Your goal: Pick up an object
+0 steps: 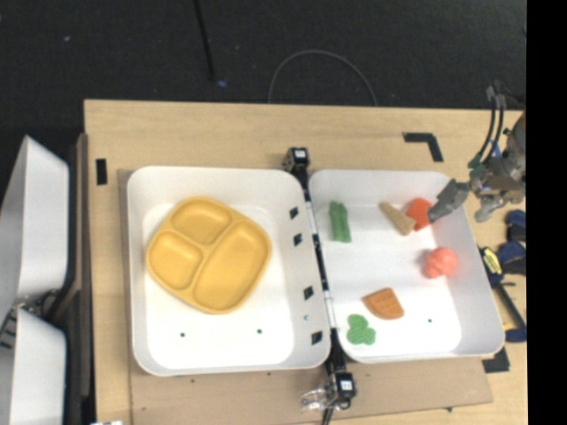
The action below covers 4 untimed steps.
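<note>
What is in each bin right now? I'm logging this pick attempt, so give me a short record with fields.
left bin: yellow three-compartment plastic plate
right bin: green rectangular block, tan wedge, red-orange rounded toy, pink ball-like toy, orange flat slice-shaped toy, green clover-shaped toy
end effector: at the right bin's upper right, beside the red-orange toy
held object: none seen

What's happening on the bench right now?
The arm reaches in from the right, its claw over the upper right corner of the right bin, right beside a red piece and a tan piece. Nothing is visibly held. A green block, a pink ball, an orange slice and a green clump also lie there. The left bin holds a yellow tray.
</note>
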{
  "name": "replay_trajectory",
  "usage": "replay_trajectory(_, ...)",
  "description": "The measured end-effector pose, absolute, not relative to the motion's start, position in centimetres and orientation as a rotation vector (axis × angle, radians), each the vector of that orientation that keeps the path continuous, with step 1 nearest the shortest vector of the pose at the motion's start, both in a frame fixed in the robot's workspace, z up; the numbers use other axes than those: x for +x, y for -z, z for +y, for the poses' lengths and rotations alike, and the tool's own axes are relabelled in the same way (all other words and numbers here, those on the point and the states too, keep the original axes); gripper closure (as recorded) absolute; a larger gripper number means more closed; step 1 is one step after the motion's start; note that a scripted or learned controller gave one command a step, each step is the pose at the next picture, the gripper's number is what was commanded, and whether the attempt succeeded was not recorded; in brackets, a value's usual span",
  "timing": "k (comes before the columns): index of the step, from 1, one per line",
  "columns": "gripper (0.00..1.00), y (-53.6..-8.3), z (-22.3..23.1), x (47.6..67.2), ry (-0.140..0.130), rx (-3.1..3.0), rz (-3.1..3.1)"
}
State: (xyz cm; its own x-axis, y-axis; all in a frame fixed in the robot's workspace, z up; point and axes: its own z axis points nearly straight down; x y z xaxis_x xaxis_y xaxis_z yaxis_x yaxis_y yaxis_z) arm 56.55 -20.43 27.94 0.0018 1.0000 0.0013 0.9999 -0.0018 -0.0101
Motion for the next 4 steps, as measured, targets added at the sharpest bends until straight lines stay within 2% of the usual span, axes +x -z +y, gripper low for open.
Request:
replay_trajectory(1, 0.00, -28.6, -20.4, 56.8, 0.000, -2.222, -2.224)
replay_trajectory(2, 0.00, -23.2, -21.5, 57.1, -0.004, -2.223, -2.220)
replay_trajectory(3, 0.00, -17.1, -21.2, 56.5, -0.006, -2.222, -2.217)
replay_trajectory(4, 0.00, -13.1, -20.9, 56.2, 0.018, -2.219, -2.229)
